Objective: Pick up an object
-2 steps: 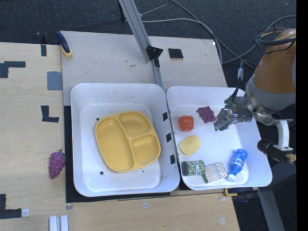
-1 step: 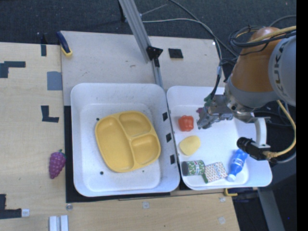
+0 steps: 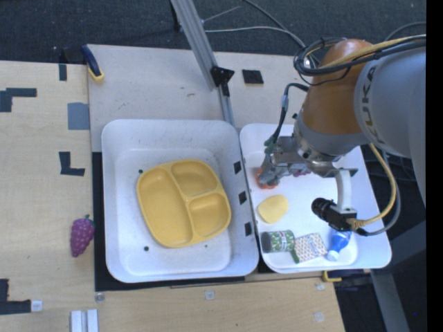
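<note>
My gripper (image 3: 275, 166) hangs low over the left side of the right bin (image 3: 370, 254), under the grey arm with its orange band. A small red-orange object (image 3: 264, 179) lies right at the gripper's tip, partly hidden by it; contact cannot be made out. In the same bin, a flat yellow piece (image 3: 273, 208) lies just in front of the gripper. A green can (image 3: 278, 241), a patterned packet (image 3: 309, 246) and a blue tube (image 3: 338, 243) lie along the near wall.
The left bin (image 3: 118, 185) holds a yellow divided plate (image 3: 183, 203). A purple grape bunch (image 3: 82, 235) lies on the bench left of the bins. A slanted metal post (image 3: 201, 40) rises behind the bins. A black fitting with cables (image 3: 331, 213) hangs from the arm.
</note>
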{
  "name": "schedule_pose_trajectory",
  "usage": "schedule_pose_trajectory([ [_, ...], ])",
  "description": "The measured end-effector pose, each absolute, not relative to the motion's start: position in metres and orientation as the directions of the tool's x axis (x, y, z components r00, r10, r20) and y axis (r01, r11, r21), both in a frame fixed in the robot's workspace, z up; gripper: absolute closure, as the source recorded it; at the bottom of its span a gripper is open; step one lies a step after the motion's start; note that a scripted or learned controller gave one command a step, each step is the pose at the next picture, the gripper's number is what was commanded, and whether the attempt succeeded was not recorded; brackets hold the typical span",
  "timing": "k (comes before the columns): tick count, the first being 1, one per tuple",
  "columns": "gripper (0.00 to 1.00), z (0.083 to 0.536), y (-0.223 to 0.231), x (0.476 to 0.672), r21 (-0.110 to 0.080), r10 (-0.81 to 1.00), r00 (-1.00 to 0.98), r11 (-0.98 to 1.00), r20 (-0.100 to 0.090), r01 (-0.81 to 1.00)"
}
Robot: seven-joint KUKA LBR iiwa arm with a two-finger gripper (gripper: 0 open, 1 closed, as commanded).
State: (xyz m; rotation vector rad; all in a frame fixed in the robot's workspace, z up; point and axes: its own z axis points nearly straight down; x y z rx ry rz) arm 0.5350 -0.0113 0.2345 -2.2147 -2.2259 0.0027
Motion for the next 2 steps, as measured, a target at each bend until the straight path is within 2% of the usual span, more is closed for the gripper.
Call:
schedule_pose_trajectory([
  [1, 1.00, 0.220, 0.037, 0.553, -0.002, 1.000, -0.006, 0.006, 0.000, 1.000],
  [2, 1.00, 0.225, 0.090, 0.559, -0.001, 1.000, -0.008, 0.008, 0.001, 1.000],
])
